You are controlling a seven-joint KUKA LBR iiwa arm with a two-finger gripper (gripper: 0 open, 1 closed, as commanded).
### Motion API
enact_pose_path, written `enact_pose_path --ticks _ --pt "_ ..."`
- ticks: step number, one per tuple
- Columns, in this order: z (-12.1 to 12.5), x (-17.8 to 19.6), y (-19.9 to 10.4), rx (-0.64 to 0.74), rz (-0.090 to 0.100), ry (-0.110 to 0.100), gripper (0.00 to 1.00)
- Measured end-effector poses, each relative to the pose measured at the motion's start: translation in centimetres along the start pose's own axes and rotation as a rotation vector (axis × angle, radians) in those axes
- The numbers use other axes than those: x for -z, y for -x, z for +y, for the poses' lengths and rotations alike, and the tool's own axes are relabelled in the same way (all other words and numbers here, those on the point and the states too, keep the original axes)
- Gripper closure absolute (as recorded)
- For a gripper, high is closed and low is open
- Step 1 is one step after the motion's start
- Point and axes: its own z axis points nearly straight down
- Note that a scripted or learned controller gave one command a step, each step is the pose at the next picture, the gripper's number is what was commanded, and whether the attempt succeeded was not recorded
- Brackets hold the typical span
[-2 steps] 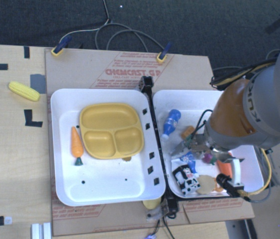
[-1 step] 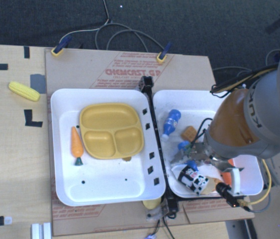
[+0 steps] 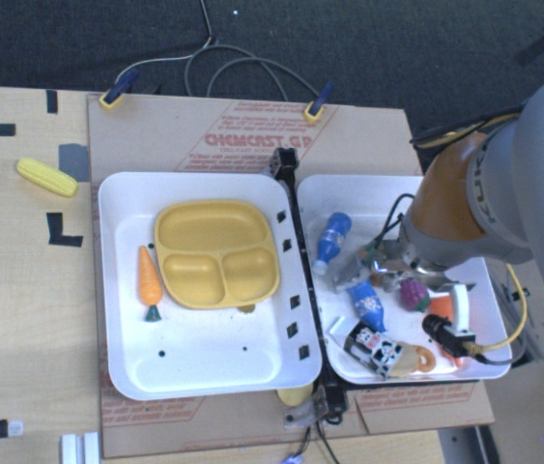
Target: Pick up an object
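Reaching down into the right white bin (image 3: 500, 358), pincer (image 3: 380, 264) low among the small toys; cannot tell how the pincer is set. Still the reaching step, probably. Next: close on one toy, maybe the blue plastic bottle (image 3: 333, 237) just beside, then lift straight up. Holding a yellow split plate (image 3: 217, 253) and an orange toy carrot (image 3: 149, 278): the left white bin (image 3: 117, 356).
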Motion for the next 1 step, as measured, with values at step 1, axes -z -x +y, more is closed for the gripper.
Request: enact_pose_path --ticks 1 --pt "-2.18 0.09 -1.92 -0.001 -0.006 0.008 0.00"
